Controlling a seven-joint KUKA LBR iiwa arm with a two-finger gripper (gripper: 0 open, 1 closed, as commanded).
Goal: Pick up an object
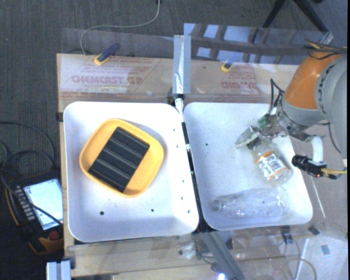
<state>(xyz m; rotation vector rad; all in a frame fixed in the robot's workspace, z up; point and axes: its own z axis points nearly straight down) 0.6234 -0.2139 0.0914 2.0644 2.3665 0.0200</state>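
Clear small bottle [272, 163] w/ orange label is lying in right bin [221, 156], just near-right of gripper [252, 136] | gripper is being held low over bin, jaw state can't be told | descent should be centred across bottle body, not cap | big clear bottle [251, 203] is lying nearer, apart.

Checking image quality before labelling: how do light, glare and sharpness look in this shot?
Camera view: even light, soft shadows; the white right bin looks slightly washed out, so the clear plastic bottle barely stands out; the yellow dish is crisp; the claw is small and indistinct.
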